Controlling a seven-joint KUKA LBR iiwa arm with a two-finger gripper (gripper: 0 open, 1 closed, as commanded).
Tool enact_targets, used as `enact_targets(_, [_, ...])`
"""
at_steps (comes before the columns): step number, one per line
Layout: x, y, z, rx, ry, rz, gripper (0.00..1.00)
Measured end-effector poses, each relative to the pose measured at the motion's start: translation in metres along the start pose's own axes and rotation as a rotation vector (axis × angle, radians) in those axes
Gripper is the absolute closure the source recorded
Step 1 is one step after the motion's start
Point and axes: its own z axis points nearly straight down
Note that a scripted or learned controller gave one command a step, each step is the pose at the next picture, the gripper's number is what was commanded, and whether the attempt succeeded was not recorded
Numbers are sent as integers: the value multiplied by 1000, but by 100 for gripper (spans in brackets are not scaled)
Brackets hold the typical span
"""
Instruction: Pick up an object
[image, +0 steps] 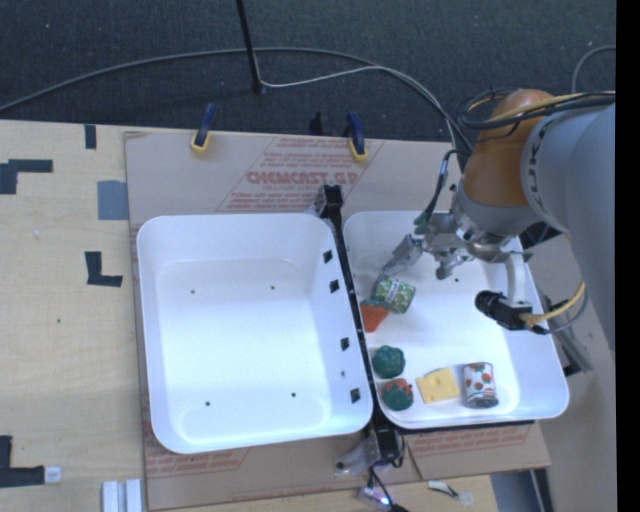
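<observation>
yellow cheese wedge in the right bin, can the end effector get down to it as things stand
Probably yes. The yellow cheese wedge lies flat and uncovered, with small gaps to the green toy and can. The end effector hovers farther back.

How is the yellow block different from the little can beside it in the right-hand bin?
The yellow block is flat, squarish and plain yellow; the can is rounded, white with red spots. The block lies low on the bin floor, while the can bulks taller. The can lies nearer the bin's right rim. Both rest near the front of the right bin, apart from the gripper.
</observation>
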Motion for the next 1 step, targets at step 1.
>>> enact_targets(1, [12, -32, 68, -2, 0, 0, 0])
